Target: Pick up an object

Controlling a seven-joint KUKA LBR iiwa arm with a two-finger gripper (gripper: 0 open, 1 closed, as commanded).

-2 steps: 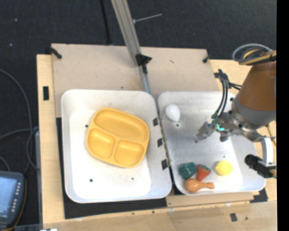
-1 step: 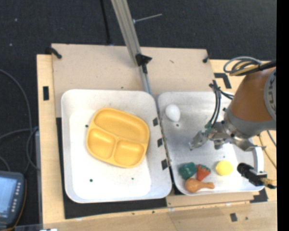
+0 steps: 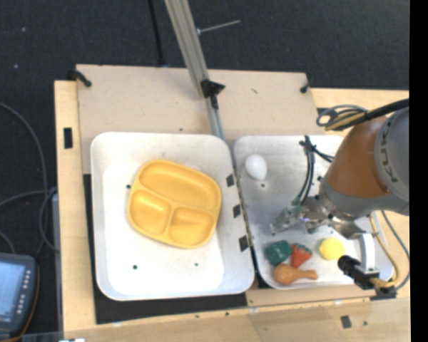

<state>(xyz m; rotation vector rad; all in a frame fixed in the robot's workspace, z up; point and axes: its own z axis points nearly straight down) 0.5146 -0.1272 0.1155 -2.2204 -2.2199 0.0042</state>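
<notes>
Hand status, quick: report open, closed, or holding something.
Hand: low in the right bin, above the green toy; open or closed cannot be told.

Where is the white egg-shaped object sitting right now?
The white egg lies in the right bin, near its far left corner, close to the divide from the left bin. It sits apart from the toys clustered at the near edge and from the gripper.

Even overhead light, soft low-resolution picture.

From my feed the two white bins [image 3: 110, 191] read bright, close to washed out, while the dark floor [image 3: 28, 34] around the desk [image 3: 164, 98] swallows detail. Shadows are faint and short under the yellow tray [image 3: 175, 204]. Edges look slightly blurred and grainy throughout; small things in the right bin [image 3: 271, 155] smear together.
</notes>
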